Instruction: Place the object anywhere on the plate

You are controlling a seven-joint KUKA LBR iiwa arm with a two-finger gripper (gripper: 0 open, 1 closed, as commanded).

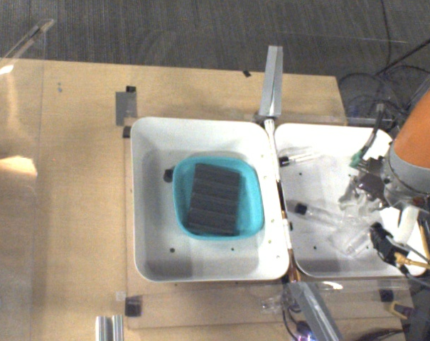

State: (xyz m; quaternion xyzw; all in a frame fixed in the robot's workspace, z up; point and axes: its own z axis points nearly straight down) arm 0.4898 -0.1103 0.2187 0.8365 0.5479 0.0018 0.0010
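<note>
Turquoise plate (pixel 253 204) sat in the left bin (pixel 147 212), carrying the dark ridged block (pixel 214 197) at its middle. Over the right bin (pixel 321 258), the gripper (pixel 367 190) hovered; I could not tell its state.

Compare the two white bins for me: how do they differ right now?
The left bin holds a turquoise plate with a dark ribbed block lying on it; the right bin holds clear, hard-to-identify items. The arm hangs over the right bin, not the left. Both are shallow, white and side by side.
</note>
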